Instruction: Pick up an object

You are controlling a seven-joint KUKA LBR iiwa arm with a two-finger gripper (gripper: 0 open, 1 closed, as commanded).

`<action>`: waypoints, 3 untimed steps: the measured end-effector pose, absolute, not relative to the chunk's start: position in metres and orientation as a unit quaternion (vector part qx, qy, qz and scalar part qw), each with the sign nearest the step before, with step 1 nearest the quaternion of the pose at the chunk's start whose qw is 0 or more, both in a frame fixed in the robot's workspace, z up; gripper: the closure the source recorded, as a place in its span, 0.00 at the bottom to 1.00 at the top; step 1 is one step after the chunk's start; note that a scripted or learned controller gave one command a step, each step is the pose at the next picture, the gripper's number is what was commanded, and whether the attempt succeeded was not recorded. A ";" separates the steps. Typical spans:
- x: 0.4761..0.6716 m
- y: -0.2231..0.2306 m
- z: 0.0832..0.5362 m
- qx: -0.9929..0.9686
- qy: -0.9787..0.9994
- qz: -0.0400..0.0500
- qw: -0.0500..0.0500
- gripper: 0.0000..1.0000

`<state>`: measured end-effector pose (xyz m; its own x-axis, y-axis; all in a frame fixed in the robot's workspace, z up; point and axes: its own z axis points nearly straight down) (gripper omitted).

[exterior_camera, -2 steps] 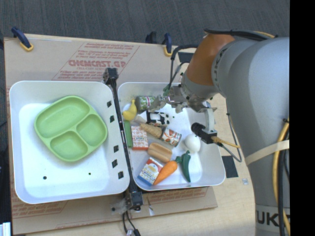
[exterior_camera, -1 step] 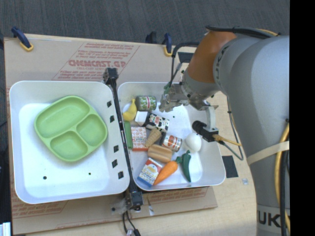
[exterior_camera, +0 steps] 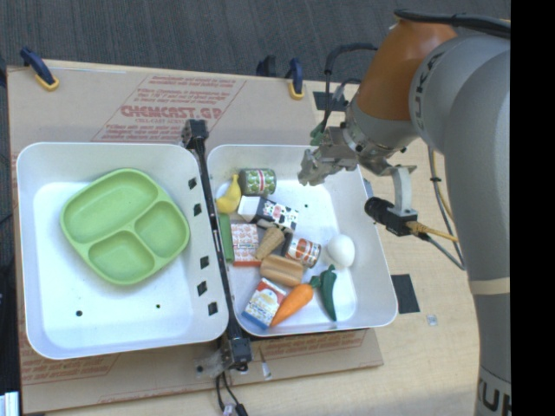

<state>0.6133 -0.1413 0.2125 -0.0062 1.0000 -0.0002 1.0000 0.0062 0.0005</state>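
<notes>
Camera view: cardboard-topped bench [exterior_camera: 173, 102], dark carpet [exterior_camera: 173, 11].

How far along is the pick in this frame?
Done: the gripper has reached the right bin, at its far edge. In hand: nothing visible; it sits above and right of the green can. Left: descend, grasp and lift. The egg, carrot and other items lie in the bin.

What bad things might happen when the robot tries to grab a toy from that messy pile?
1. The toys lie packed together: the carrot, hot dog and small can touch, so the gripper might nudge neighbours or catch two things.
2. The white egg is round and smooth, so it may slip away.
3. The gripper hovers near the right bin's back wall, so it might bump the rim.
</notes>
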 end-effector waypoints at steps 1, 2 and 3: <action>0.613 -0.141 0.212 0.705 0.709 0.000 -0.001 0.00; 0.526 -0.120 0.286 0.706 0.709 0.000 0.000 0.00; 0.526 -0.120 0.285 0.706 0.709 0.000 0.000 0.00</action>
